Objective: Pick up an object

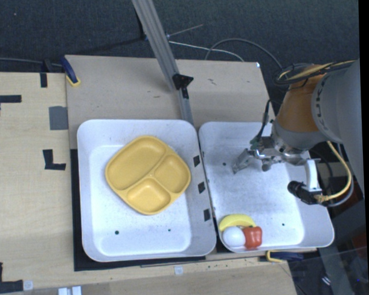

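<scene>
Camera view from above the bench: the arm's end effector [248,160] hangs over the bare middle of the right bin [278,228], its fingers parted and gripping nothing. The likely targets, a yellow banana-like piece [236,220], a white ball [234,236] and a small red object [253,236], huddle touching in that bin's near-left corner, well apart from the fingers. A yellow divided plate [148,174] sits in the left bin [97,237].
</scene>
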Tool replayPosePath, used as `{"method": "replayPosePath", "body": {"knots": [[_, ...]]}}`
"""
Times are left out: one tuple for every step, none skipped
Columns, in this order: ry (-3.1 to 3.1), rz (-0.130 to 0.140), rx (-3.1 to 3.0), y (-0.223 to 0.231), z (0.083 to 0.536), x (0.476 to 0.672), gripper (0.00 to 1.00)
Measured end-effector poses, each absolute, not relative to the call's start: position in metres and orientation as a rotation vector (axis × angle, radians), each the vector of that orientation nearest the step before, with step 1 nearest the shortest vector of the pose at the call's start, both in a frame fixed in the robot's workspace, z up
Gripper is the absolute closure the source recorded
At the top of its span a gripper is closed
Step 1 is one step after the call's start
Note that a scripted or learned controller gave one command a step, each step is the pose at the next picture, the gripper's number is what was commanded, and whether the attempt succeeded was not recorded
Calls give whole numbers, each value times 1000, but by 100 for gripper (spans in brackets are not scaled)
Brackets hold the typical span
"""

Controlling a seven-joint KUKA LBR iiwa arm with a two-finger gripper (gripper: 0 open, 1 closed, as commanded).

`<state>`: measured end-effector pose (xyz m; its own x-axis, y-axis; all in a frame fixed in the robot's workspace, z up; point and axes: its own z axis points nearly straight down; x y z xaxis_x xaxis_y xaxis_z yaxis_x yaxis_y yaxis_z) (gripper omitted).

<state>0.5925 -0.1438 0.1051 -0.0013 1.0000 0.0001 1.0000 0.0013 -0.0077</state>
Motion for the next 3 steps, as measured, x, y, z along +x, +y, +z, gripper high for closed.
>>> {"method": "replayPosePath", "body": {"knots": [[-2223, 4, -2216, -143, 119, 594, 100], [-2224, -2, -2223, -146, 162, 593, 100], [-2225, -3, -2222, -146, 209, 593, 100]]}}
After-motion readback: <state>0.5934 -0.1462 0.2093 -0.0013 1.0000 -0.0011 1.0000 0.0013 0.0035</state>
